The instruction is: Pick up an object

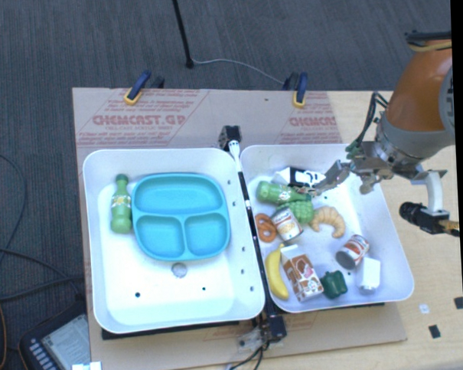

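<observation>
Banana (pixel 276 274) upright along right bin's (pixel 395 242) left wall; claw (pixel 346 171) spread, nothing between fingers.

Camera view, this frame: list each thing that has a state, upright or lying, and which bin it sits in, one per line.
Green bottle: lying in left bin, beside the tray.
Blue tray: flat in left bin, right way up.
Banana: lying in right bin, by the divider.
Carton: lying flat, right bin.
Can: tipped on its side, right bin.
Croissant: lying, right bin.
Gripper: over right bin's upper part.
</observation>
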Motion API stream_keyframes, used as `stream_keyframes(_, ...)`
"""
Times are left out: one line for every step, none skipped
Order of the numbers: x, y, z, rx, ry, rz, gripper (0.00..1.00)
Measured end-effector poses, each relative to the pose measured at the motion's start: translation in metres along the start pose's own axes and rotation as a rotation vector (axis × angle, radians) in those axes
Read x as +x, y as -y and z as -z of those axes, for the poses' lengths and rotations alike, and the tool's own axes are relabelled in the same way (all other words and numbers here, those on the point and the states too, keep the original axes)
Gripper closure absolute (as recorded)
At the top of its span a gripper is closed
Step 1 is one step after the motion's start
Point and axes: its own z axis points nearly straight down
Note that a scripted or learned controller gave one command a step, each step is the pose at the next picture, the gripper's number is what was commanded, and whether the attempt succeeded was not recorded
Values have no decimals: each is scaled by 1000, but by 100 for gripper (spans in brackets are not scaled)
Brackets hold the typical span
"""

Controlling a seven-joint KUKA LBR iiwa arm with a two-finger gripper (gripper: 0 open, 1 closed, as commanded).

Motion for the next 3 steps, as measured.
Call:
stream_keyframes(4, 40, -131, -5, 3, -2, 0)
stream_keyframes(4, 39, -120, -9, 4, -3, 100)
stream_keyframes(4, 39, -121, -8, 3, -3, 0)
